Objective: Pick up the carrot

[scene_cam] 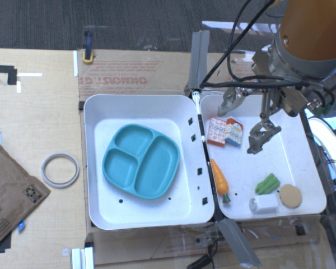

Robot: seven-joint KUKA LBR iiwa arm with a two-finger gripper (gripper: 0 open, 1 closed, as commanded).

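Near the right bin's left wall lies the carrot (219, 177); the claw (245, 119) hangs wide, holding nothing.

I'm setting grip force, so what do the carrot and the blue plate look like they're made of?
The carrot looks like molded plastic, a toy: even orange, smooth, with a small green stub at its end. It could be rubbery; the view can't tell. The blue plate looks like hard plastic with a satin finish: uniform colour, rounded divider ridges, soft highlights.
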